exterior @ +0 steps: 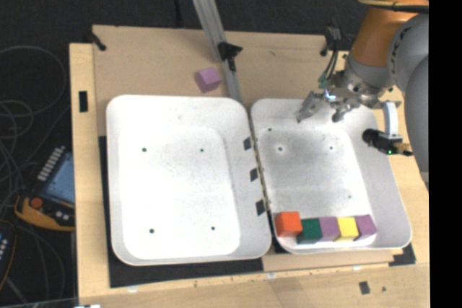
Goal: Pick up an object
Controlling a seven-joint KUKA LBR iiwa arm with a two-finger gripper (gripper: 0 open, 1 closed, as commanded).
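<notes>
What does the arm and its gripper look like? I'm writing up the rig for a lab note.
The arm is smooth grey metal with a rounded orange band above the wrist. Below the band sits a darker grey wrist block with thin dark cables beside it. The gripper is small, of grey metal, with two thin fingers. A small bluish light glows near its base.

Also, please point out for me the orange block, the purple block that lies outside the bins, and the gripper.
orange block (289,222): camera view, on its top face.
purple block outside the bins (208,79): camera view, on its top face.
gripper (322,114): camera view, midway between its two fingertips.
</notes>
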